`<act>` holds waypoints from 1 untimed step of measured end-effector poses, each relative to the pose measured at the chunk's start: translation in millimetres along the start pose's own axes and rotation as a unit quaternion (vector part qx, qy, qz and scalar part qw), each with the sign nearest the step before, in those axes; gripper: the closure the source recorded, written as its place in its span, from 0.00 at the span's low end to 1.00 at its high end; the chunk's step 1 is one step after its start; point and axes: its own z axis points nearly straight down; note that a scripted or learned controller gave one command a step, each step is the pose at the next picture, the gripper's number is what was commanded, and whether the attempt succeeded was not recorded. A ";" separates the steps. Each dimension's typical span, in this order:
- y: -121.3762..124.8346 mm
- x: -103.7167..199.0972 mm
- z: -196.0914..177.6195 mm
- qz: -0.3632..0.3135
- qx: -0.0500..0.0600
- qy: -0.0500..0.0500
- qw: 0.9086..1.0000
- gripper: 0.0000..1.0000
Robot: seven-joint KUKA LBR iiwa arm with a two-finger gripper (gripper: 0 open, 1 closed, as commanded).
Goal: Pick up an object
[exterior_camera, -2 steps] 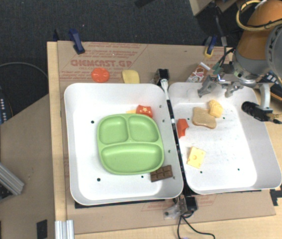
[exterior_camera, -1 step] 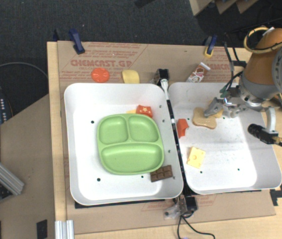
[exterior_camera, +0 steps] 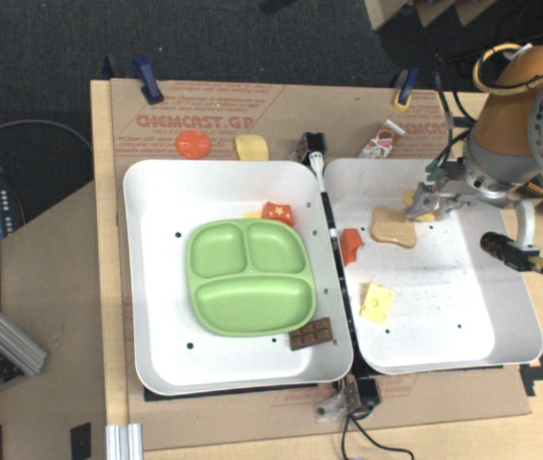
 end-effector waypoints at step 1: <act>-56.5 47.8 -109.3 -0.003 -0.003 0.001 1.000 1.00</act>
